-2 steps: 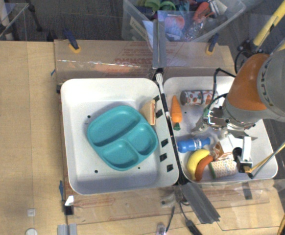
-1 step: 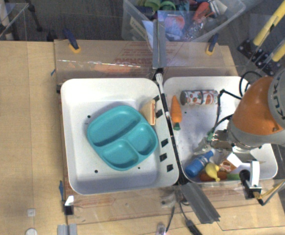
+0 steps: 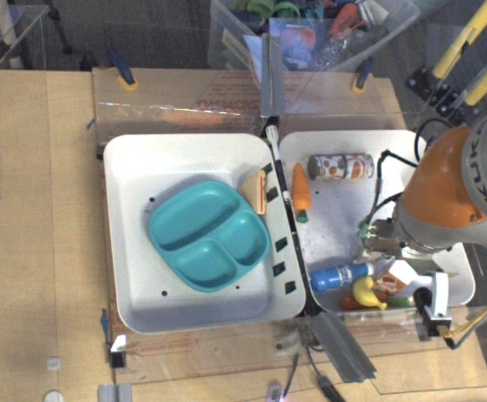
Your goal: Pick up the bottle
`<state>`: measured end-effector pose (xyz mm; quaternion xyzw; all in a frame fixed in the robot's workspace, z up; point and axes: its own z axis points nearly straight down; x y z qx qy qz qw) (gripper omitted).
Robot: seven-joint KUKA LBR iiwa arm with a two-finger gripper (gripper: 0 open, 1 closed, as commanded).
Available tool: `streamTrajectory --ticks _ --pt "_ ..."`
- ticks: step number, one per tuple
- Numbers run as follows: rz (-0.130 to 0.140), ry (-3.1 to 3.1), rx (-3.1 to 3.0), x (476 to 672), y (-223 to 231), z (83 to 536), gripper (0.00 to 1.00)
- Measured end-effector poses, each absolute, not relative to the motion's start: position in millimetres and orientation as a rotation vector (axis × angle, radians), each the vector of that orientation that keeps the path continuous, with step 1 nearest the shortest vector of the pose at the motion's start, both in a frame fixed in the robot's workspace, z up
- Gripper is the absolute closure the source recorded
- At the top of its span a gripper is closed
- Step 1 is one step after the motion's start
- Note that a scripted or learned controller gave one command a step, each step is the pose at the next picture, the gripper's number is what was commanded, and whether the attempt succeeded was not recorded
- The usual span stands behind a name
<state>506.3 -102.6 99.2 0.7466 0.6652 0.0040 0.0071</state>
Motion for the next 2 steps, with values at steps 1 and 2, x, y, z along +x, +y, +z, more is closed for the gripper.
streamTrajectory --ticks 1,2 --pt "0.000 2.367 2.065 548.5 -48.4 184.1 1.00" --pt "0.000 2.367 2.065 548.4 -48.5 184.0 0.00"
